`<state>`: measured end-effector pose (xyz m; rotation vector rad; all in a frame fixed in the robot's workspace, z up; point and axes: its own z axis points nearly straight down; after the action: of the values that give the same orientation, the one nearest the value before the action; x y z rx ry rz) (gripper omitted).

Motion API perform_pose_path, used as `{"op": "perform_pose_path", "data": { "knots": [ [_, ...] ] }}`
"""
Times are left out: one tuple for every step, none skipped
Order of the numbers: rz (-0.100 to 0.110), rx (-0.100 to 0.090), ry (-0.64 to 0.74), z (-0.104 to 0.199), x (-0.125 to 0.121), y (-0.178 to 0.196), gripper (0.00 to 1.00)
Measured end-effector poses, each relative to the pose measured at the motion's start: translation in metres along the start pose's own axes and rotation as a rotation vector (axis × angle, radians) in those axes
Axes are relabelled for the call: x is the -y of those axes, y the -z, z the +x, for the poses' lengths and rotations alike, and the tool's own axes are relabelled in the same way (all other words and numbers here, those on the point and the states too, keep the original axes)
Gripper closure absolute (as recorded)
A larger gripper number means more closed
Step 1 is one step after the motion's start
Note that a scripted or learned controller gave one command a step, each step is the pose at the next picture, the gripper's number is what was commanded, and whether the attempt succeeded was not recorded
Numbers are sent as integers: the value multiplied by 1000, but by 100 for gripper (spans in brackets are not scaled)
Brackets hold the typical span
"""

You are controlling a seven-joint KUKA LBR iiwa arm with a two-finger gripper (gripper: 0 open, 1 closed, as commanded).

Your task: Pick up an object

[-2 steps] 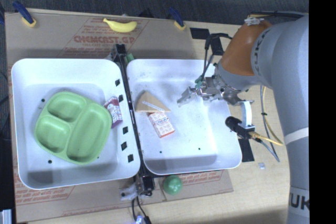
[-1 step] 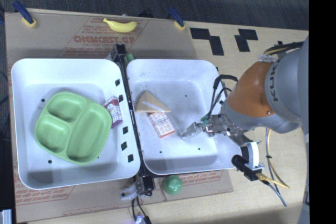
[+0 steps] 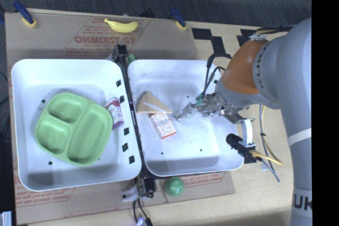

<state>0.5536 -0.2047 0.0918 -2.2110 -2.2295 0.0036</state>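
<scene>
1. Lying in the right white plastic bin (image 3: 159, 164), toward its left half, is a small flat orange-and-white packet (image 3: 163, 125) with printing too small to read; it sits flat on the bin floor.
2. Touching the packet's upper edge is a tan wedge-shaped block (image 3: 150, 102), which lies just beside the divider between the two bins.
3. The claw (image 3: 185, 111) of the grey arm with the orange band (image 3: 241, 72) points left over the same bin, its tip near the packet's right side and just apart from it; nothing can be seen between its fingers, and whether they are spread or closed cannot be told.
4. The left white plastic bin (image 3: 32, 172) holds a light green plastic tray with three compartments (image 3: 74, 128); a small dark red-and-white wrapper (image 3: 115, 111) lies at the tray's right edge, its lettering unreadable.
5. Both bins rest on a brown cardboard sheet (image 3: 153, 34) on the table, printed in red with a word that looks like "CHEMCAST", partly faint.
6. A yellow banana-shaped toy (image 3: 121, 24) lies on the cardboard above the bins, with blue clamps (image 3: 24, 14) at the sheet's upper edge.
7. A green ball (image 3: 173, 186) sits on the cardboard below the right bin.
</scene>
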Motion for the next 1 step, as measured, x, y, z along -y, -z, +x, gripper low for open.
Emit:
{"op": "perform_pose_path", "data": {
  "knots": [
    [0, 0, 0, 63, -37, 0, 0]
  ]
}}
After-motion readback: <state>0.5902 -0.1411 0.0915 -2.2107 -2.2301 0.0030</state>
